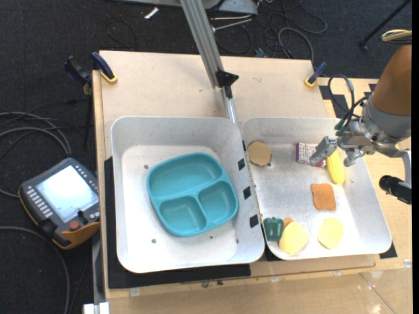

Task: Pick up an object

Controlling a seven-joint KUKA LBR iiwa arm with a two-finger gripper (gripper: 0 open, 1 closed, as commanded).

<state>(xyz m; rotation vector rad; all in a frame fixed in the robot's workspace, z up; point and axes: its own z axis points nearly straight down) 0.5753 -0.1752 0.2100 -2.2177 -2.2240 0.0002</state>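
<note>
My gripper (336, 154) hangs over the upper right part of the right bin (366, 195), open, its two grey fingers spread apart. A long yellow banana-like piece (336, 169) lies just under and between the fingers; I cannot tell whether they touch it. Just left of the gripper sits a small purple and white packet (305, 153). An orange slab (323, 196) lies below the yellow piece. A round tan biscuit (259, 154) rests near the bin's left wall.
Along the right bin's front edge lie a green pepper (273, 227), a pale yellow lump (294, 238) and a yellow lemon-like piece (330, 233). The left bin (131, 175) holds a teal divided plate (192, 193). A slanted metal pole (204, 34) crosses the back.
</note>
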